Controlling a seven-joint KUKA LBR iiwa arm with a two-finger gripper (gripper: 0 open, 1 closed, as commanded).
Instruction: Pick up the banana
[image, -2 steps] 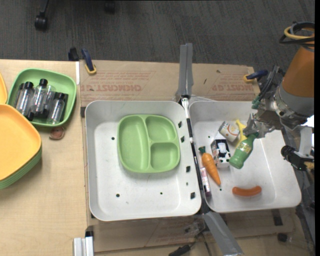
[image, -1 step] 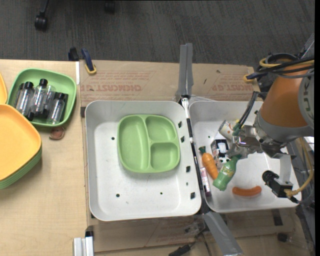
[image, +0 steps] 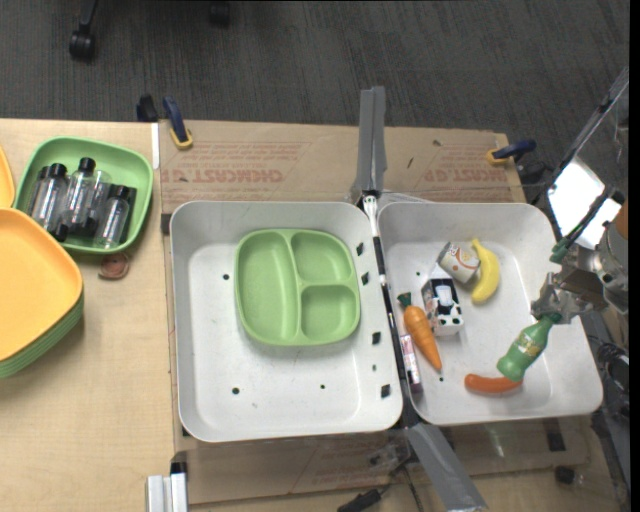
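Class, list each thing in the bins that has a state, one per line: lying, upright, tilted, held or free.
banana: lying free, touching the small white cup
green bottle: tilted, cap up at the gripper
carrot: lying flat
red pepper: lying flat
green divided plate: right way up

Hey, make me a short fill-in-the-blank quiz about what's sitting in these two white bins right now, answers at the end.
1. The banana lies in the ____ bin, touching a small round white container.
2. The divided plate in the left bin is coloured ____.
3. The green bottle lies with its base next to an orange ____-shaped toy.
4. The carrot lies close to the divider between the bins, beside a black-and-white ____.

Missing words: right; green; sausage; carton
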